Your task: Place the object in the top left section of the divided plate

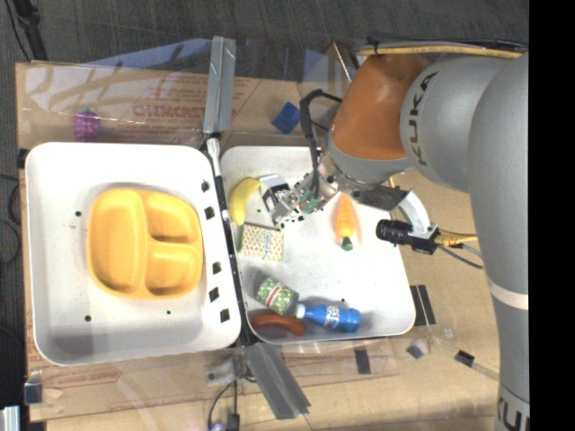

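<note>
The hand, grip unclear, hovers beside a smooth curved yellow banana.

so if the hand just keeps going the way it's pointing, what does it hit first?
Probably the yellow banana: the hand points toward the right bin's left side, and the banana lies just beyond it. Depth is unclear from above, so it may meet the bin floor instead.

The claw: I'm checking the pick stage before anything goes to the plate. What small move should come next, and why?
Probably a short descent onto the banana. The claw sits in the right bin just beside it, with nothing seen between its fingers, and the yellow divided plate in the left bin has nothing in its sections.
</note>
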Tool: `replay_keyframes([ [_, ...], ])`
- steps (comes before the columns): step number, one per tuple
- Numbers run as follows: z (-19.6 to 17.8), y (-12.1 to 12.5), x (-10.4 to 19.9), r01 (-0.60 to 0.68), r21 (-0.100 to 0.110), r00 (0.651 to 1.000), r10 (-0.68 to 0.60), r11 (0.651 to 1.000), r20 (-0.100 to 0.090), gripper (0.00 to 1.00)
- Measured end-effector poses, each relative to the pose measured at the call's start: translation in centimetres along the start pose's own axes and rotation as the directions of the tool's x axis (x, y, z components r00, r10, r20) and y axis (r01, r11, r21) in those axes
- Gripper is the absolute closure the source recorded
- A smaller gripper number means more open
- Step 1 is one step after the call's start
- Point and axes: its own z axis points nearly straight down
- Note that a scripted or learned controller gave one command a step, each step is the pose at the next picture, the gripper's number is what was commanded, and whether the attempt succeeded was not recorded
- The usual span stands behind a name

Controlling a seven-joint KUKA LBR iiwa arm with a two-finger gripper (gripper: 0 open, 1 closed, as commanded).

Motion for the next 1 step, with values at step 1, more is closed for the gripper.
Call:
replay_keyframes([
  [1, 0.14, 5.16, 7.24, 0.101, 0.003, 0.995, -0.101, 0.995, -0.002, 1.0],
])
